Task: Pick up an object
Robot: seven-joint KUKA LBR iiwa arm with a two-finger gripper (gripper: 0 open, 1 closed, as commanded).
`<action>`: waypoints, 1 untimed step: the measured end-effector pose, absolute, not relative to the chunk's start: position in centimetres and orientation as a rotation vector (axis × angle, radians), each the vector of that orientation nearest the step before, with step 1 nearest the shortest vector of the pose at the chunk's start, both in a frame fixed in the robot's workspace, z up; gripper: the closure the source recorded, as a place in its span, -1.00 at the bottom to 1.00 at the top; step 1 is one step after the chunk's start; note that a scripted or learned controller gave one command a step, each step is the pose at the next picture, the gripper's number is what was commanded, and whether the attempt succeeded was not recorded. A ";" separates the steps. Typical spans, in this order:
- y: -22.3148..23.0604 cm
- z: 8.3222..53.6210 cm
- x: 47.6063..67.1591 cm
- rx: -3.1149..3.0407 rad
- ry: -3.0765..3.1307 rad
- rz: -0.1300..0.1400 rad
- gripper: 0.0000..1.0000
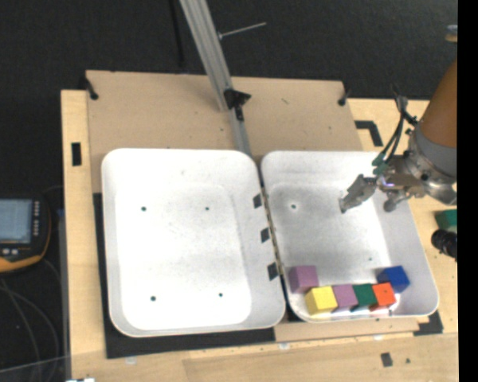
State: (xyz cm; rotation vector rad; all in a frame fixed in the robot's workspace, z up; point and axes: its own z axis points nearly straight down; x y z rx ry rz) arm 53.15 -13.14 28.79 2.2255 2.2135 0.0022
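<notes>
White plastic makes up both bins, and the right bin [398,237] is the one to watch. Along its near wall sits a huddle of small blocks: a purple block [303,277] just behind a yellow block [321,299], then a mauve block [345,295], a green block [364,294], an orange block [383,294] and a blue block [393,277] at the row's far end. The gripper [372,196] hangs over that bin's far half, well apart from the blocks, its fingers spread with nothing between them.

High slanted view over both bins [183,161]
</notes>
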 end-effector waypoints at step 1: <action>-13.1 28.8 53.2 2.227 2.211 0.003 -1.00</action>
